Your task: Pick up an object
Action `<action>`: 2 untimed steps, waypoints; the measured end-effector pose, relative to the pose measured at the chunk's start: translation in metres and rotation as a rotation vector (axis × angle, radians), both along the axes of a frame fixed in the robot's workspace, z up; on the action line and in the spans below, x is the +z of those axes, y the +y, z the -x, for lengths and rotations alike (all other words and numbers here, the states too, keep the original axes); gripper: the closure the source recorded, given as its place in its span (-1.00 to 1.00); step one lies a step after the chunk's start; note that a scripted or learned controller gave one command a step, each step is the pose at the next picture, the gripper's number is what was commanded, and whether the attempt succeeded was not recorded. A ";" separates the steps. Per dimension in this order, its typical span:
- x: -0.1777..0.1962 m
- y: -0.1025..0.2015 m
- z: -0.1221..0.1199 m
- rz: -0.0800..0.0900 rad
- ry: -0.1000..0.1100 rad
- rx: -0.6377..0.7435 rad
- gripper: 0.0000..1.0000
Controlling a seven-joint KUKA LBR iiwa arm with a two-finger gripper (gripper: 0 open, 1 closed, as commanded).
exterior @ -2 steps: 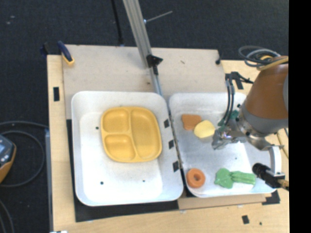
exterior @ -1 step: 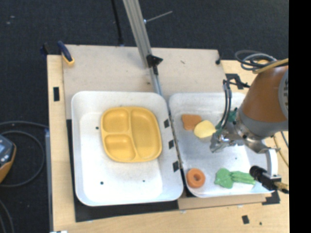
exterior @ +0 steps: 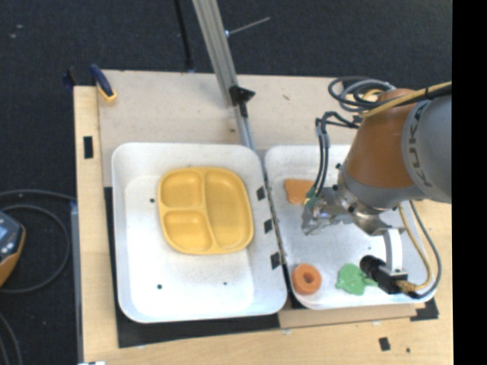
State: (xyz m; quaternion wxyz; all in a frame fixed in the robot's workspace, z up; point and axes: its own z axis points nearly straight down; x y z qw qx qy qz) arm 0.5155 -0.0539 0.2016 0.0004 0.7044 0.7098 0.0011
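a: where's something to grab?

b: right bin: an orange block near its far left corner, an orange ring and a green piece along its near edge.

a: and the gripper?

b: low beside the block; whether it's spread or closed, i can't tell. i'd centre over the block, then descend straight.

One camera hangs fixed above the counter, tilted down at a slant, far enough back to take in both white bins side by side and the dark floor beyond.
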 end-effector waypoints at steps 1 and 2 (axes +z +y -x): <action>0.013 0.061 -0.010 0.000 0.000 0.001 1.00; 0.018 0.117 -0.019 0.000 0.001 0.001 1.00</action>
